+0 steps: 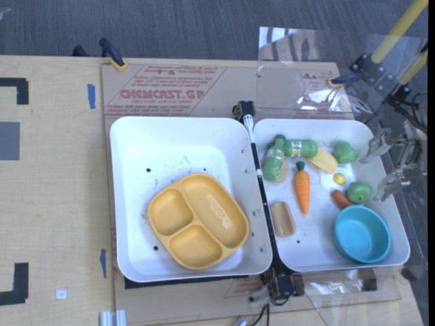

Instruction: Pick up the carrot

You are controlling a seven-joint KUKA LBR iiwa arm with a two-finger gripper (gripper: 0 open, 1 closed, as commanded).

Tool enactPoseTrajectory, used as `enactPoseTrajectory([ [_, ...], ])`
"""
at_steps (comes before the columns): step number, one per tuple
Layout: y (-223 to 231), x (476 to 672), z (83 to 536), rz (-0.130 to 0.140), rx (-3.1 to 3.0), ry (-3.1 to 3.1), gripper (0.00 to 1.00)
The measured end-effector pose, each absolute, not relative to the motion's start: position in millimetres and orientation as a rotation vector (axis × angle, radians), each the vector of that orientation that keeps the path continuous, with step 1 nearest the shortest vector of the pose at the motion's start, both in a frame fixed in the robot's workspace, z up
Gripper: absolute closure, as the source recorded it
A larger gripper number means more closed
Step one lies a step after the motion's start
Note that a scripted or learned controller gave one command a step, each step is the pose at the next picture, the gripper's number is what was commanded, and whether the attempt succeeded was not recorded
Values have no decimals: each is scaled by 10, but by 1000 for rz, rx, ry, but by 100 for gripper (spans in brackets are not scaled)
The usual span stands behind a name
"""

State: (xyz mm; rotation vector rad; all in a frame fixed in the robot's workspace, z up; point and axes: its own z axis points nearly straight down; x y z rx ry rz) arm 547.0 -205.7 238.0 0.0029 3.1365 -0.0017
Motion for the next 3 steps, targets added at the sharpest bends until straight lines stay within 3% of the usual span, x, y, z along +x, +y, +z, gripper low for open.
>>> enactPoseTrajectory([
  [1, -1632, 5450, 1321, 3, -392, 3118, 0],
  [2, -1178, 5732, 908, -1, 153, 3127, 0],
  [3, -1068, 6470, 905, -6, 506, 3160, 0],
])
